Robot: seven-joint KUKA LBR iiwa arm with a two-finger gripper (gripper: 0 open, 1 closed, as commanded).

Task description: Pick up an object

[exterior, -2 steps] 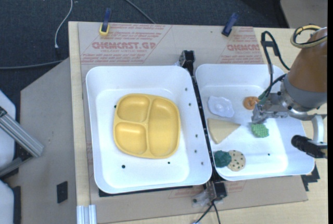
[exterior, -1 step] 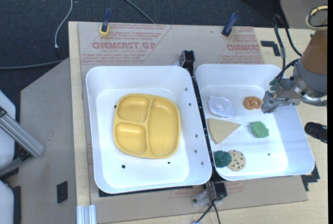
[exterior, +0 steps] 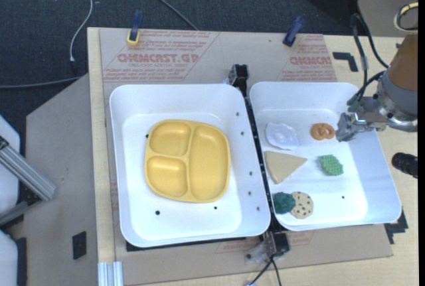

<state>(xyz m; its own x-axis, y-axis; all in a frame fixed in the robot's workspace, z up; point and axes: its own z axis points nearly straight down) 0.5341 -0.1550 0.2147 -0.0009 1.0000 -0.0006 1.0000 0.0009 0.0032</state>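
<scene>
Orange pretzel [exterior: 323, 131] just left of jaws [exterior: 345, 133], grip state unclear; approaching, needs descent onto pretzel.

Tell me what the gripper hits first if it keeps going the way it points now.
Probably the pretzel: the gripper points left toward it in the right bin. Height is unclear, so it might pass above.

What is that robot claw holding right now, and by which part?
Nothing that can be seen. The gripper hangs beside the small brown pretzel in the right bin, with no object between its fingers.
</scene>
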